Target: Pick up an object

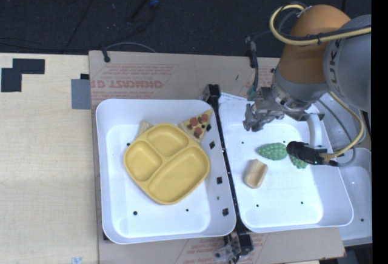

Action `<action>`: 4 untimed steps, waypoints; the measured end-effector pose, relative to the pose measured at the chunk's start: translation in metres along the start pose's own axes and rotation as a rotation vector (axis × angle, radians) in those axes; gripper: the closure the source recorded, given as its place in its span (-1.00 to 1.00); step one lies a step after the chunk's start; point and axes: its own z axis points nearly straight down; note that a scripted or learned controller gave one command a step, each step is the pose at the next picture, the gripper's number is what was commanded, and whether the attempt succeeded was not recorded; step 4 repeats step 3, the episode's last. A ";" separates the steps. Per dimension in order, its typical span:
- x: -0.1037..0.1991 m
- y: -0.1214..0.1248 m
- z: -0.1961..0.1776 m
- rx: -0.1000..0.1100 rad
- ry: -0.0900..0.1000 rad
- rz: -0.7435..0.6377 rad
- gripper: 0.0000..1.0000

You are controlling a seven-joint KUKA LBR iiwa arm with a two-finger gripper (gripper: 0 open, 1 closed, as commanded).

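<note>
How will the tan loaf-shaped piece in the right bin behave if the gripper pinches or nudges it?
The tan piece looks like a small toy bread roll, so probably light and fairly stiff. Its rounded ends and smooth surface suggest it may slip or pivot under an off-centre pinch. It lies flat on the right bin floor apart from the green piece, so a nudge would likely slide it rather than tip it.

- Single fixed camera, mounted above the bench (48, 154).
- Faces downward at a slant, at moderate range.
- Frames both white bins (115, 208); arm (315, 45) enters from right.
</note>
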 end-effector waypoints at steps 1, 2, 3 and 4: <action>0.050 -0.011 -0.009 -0.001 0.000 -0.001 1.00; 0.100 -0.020 0.004 0.000 -0.001 -0.001 1.00; 0.154 -0.018 -0.007 -0.004 -0.002 -0.001 1.00; 0.154 -0.018 -0.007 -0.004 -0.002 -0.001 1.00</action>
